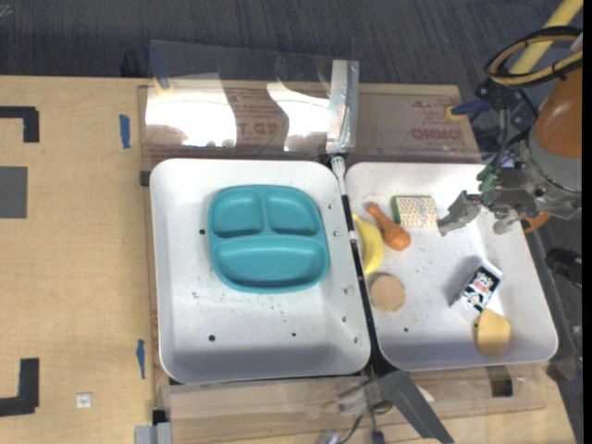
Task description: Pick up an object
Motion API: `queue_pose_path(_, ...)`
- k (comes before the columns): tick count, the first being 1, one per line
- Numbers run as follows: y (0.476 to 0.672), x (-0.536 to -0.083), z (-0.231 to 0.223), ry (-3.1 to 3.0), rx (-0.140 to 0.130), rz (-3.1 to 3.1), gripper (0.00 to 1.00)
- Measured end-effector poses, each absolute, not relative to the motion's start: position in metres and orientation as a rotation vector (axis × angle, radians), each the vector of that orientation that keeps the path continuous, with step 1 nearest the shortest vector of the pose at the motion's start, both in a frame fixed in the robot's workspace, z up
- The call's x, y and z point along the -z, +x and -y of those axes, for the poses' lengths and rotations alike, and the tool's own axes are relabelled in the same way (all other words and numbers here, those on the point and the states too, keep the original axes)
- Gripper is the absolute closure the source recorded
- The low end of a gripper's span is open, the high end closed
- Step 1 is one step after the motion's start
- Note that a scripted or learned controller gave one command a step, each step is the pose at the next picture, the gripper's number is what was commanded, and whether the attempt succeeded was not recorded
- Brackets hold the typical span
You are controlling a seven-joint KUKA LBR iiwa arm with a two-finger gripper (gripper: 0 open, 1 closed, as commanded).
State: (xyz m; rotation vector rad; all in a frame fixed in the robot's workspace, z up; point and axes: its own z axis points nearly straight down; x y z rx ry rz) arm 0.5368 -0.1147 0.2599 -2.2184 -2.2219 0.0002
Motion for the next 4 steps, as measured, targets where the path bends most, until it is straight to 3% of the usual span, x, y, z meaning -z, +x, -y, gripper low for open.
queue_pose_path(1,0.55,-0.146,0.101,-2.291,-0.012,2.134,0.0)
queue_pose_path(2,0.574,-0.117,0.094,-2.082,-0.002,2.348,0.0)
queue_pose_path(3,0.62,-0.087,0.098,-2.17,0.004,2.276,0.0)
queue_pose_path(4,0.622,-0.1,0.098,-2.174,0.011,2.28,1.0)
